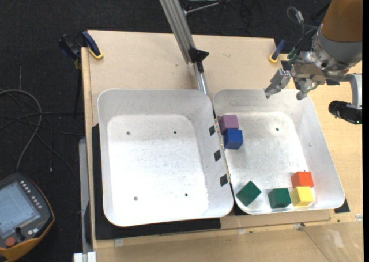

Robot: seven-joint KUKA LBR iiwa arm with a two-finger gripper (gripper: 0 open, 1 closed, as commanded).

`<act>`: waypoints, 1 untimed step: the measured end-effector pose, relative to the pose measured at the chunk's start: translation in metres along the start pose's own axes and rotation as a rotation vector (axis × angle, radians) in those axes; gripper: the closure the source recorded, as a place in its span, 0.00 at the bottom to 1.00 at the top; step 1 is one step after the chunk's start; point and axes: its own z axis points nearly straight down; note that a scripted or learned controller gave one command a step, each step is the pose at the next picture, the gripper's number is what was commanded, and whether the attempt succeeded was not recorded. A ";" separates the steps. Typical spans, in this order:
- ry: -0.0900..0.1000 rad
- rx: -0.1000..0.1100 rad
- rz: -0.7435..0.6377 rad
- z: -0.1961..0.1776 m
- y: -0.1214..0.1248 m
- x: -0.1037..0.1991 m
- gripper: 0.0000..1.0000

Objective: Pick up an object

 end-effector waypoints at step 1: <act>0.002 -0.001 -0.008 0.041 0.042 0.095 0.00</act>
